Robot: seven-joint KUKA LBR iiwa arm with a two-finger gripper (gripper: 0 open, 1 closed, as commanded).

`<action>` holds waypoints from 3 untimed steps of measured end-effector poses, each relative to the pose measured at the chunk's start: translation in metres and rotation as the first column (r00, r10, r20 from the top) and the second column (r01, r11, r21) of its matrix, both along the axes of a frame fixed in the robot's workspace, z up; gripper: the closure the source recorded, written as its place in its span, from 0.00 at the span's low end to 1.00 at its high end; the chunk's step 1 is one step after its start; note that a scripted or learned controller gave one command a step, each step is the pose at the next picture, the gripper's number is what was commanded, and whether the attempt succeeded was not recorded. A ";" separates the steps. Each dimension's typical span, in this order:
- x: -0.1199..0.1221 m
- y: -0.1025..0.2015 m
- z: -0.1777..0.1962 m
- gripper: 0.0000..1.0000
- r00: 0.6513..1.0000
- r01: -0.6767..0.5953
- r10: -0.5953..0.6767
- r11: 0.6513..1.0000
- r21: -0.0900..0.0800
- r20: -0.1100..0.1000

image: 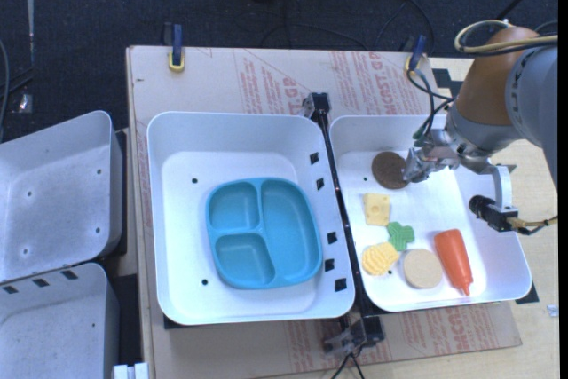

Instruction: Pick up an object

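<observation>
board (248,75): red printed lettering, seen reversed and upside down, not legible as words | same red print along the board's front edge below the bins, partly readable at best | bins, tray, food pieces: no readable text

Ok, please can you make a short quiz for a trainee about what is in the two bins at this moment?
1. True or false: the blue divided tray lies in the left bin.
2. Which item is closest to the claw?
A. the orange carrot
B. the brown round piece
C. the green piece
3. Fill in the blank: the tan round piece lies between the yellow ridged piece and the ____.

Key
1. True.
2. B; the claw is right beside it, in the right bin.
3. Orange carrot.
</observation>
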State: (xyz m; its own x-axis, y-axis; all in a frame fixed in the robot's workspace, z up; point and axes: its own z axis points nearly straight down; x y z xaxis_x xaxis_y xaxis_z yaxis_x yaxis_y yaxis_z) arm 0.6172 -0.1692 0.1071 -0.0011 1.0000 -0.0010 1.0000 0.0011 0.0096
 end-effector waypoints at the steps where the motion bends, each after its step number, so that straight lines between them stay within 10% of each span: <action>1: -0.001 -0.002 0.064 1.00 1.000 -0.001 0.001 1.000 -0.001 -0.003; 3: 0.008 0.000 0.145 1.00 1.000 -0.002 0.002 1.000 0.000 -0.006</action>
